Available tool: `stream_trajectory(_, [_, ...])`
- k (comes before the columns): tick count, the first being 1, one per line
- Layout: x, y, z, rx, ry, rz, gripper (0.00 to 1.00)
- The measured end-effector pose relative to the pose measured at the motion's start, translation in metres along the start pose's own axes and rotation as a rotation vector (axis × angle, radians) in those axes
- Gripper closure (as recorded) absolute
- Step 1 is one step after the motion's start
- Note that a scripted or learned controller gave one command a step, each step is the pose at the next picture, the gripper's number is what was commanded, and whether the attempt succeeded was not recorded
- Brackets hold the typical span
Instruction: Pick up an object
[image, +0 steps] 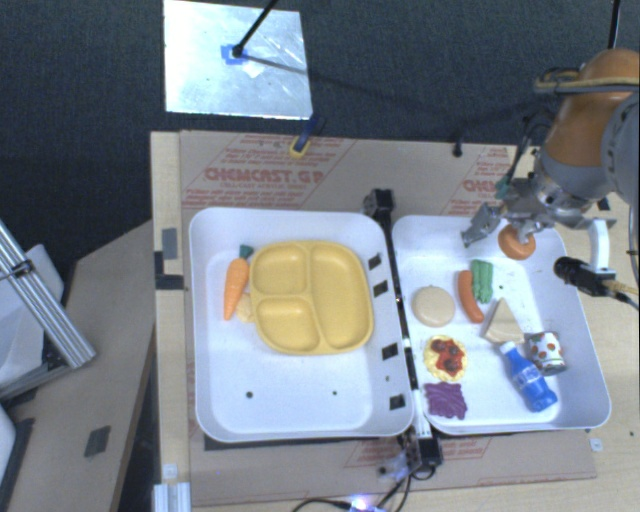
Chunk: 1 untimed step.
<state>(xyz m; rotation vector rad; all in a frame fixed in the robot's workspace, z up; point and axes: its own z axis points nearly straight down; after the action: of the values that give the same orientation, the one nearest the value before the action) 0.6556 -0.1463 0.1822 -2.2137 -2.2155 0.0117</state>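
From the overhead camera, two white bins are seen side by side on the bench. In the left bin (215, 400) a yellow divided plate (303, 297) is set near the centre, and a toy carrot (234, 285) lies just beside it at its 9 o'clock. The right bin (590, 400) is reached by the arm from 3 o'clock; the gripper (510, 225) is positioned over the bin's 12 o'clock area, and an orange round piece (517, 244) is seen right at its lower end, though whether that piece is gripped cannot be told. Scattered in the right bin are a tan round cookie (434, 305), a sausage (466, 295) touching a green piece (482, 279), a sandwich wedge (503, 322), a small pizza (445, 356), a purple piece (446, 400), a blue bottle (527, 377) at 5 o'clock and a small can (545, 349) just beside it.
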Motion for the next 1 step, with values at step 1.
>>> stream_trajectory(1, [0.0003,0.0027,-0.0094,-0.013,-0.002,-0.002,0.0])
